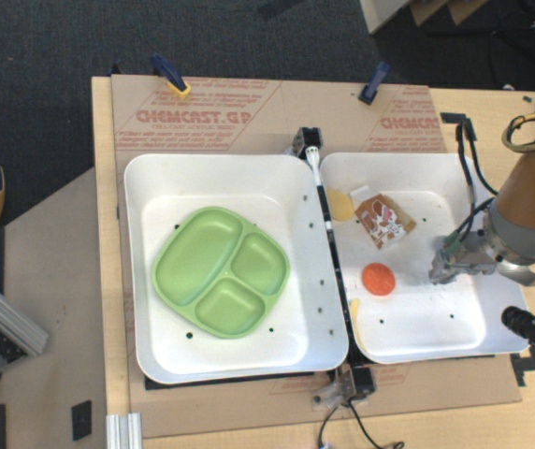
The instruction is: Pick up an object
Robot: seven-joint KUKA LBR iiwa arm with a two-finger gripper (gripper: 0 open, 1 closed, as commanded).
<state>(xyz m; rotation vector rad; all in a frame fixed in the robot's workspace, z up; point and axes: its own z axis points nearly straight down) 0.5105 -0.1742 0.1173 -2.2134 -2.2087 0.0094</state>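
Orange ball [378,279] just left of the gripper [443,271], gripper's grasp state impossible to tell.

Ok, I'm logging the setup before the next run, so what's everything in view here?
Bins: two, white, side by side on the bench.
Divided plate: one, green, three compartments, in the left-hand bin.
Snack packet: one, brown and white, upper part of the right-hand bin.
Yellow piece: one, pale yellow, beside the packet near the bin's left wall.
Round thing: one, orange-red, middle of the right-hand bin.
Cardboard sheet: one, brown with red print, under the bins.
Clamps: two, blue, on the cardboard's far edge.
Gripper: one, grey, low in the right-hand bin, right of the round thing.
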